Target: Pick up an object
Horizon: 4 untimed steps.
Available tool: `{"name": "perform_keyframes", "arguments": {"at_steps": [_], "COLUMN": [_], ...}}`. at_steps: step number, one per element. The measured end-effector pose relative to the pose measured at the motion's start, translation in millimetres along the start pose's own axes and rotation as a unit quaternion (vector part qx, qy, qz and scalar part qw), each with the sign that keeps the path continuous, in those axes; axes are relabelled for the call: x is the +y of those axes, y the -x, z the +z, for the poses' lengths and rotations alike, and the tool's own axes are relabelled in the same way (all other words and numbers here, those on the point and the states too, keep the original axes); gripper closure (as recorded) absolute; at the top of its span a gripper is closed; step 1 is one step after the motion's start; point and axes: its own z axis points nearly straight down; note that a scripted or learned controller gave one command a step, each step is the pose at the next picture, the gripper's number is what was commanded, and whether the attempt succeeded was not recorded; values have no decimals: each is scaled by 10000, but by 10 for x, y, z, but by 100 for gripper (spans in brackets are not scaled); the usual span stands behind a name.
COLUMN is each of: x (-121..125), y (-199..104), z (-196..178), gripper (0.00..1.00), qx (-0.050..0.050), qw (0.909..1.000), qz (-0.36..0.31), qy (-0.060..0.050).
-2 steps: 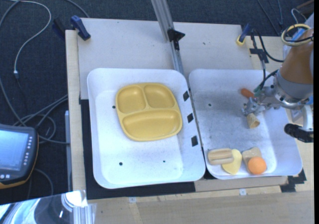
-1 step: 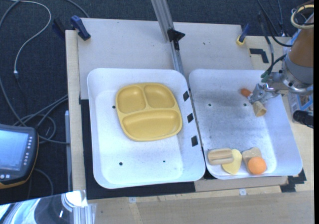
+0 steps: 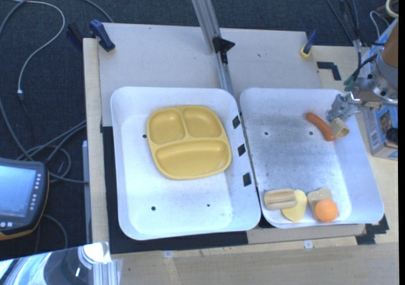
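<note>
Gripper [image 3: 338, 111] at the right bin's [image 3: 297, 157] far right edge, just beside a toy sausage [image 3: 321, 126] and a small tan piece [image 3: 342, 129]; whether it is open or closed cannot be told, and nothing is seen held. The sausage, the nearest candidate, lies at a slant on the bin floor; it is probably light, smooth plastic, likely to roll, best pinched across its middle. Near corner: toy hot dog [image 3: 280, 199], yellow wedge [image 3: 295, 208], orange [image 3: 326, 211]. Left bin [image 3: 183, 214]: yellow divided plate [image 3: 188, 141].
</note>
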Motion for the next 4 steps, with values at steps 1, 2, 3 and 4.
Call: {"name": "perform_keyframes", "arguments": {"at_steps": [1, 2, 3, 4], "x": [18, -24, -54, -109], "y": [2, -538, -1017, -1450], "z": [-502, -370, -443, -401], "gripper": [100, 100, 100, 100], "qx": [-1, 28, 28, 25], "qw": [10000, 10000, 10000, 10000], "qz": [-3, -22, -25, -21], "qy": [5, -47, -43, -47]}}
